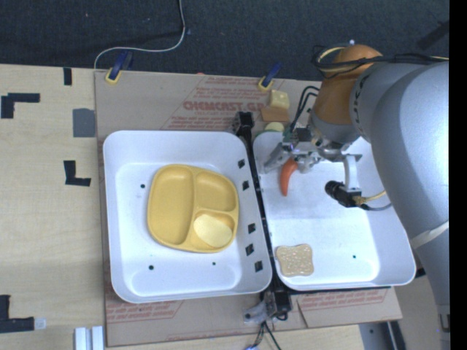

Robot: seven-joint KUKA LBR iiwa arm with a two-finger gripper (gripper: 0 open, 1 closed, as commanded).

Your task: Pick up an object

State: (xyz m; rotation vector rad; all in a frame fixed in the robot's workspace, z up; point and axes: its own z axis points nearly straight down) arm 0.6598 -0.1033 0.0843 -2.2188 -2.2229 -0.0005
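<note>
My gripper (292, 159) is low over the back left of the right bin (365, 261). Its two grey fingers (273, 157) stand spread well apart. An orange carrot-shaped piece (287, 179) lies on the bin floor, its upper end reaching up between the fingers and its tip pointing toward the front. The fingers do not visibly close on it. A tan, toast-like slice (295, 259) lies near the bin's front left corner.
The left bin (124, 268) holds a yellow divided plate (182, 195) with a pale round piece (213, 230) in one compartment. A tan block (277, 105) and a small pale item (273, 127) sit behind the right bin. The arm's grey body covers the right side.
</note>
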